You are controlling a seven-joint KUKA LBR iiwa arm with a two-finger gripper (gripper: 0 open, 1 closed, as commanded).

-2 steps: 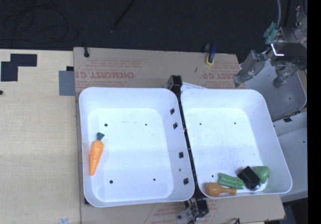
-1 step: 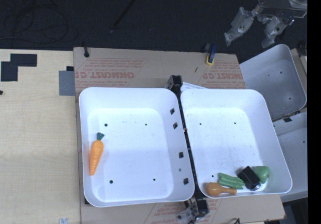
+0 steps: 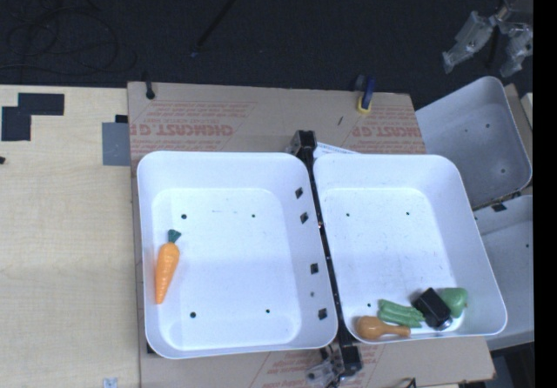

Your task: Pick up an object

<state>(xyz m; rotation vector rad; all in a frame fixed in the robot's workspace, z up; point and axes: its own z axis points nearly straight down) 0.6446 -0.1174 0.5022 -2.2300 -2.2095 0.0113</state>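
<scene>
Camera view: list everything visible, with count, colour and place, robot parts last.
bins: 2, white, side by side on the bench
carrot: 1, orange with green top, left bin, near its left wall
green vegetable: 1, green, right bin, near front edge
black object: 1, black, right bin, front right corner, lying over the green items
green round item: 1, green, right bin, beside the black object
orange pear-shaped item: 1, orange, right bin, front edge
clip: 1, blue and yellow, back edge of the cardboard
gripper: 1, grey, top right, above and away from the bins
</scene>
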